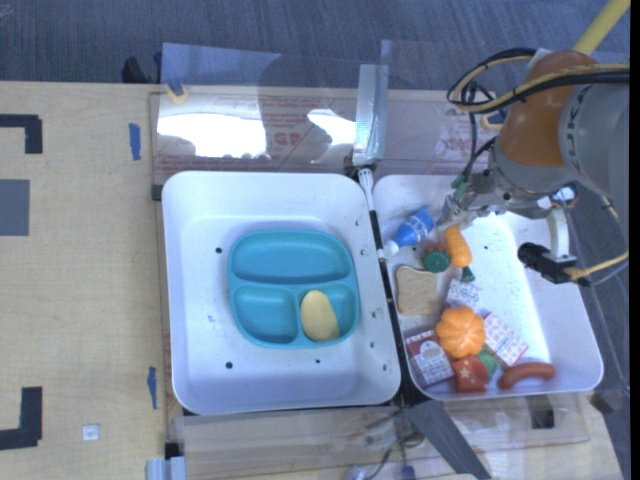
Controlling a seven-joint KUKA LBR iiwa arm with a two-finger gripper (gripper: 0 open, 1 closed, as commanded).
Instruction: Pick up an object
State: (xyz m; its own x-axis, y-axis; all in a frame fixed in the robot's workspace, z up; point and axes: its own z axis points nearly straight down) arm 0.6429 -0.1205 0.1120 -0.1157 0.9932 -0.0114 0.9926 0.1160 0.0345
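Camera view: the arm (560, 128) reaches in from the right over the far part of the right bin (560, 298). Its gripper (462, 208) sits just above a carrot (457, 245); whether it is wide, narrow or holding anything cannot be told. Near the carrot lie a blue bottle (411, 229), a slice of bread (417, 290), a small pumpkin (461, 331), a tomato (470, 373) and a sausage (526, 372). The left bin (190, 268) holds a blue tray (290, 258) with a lemon (319, 315) in its near right compartment.
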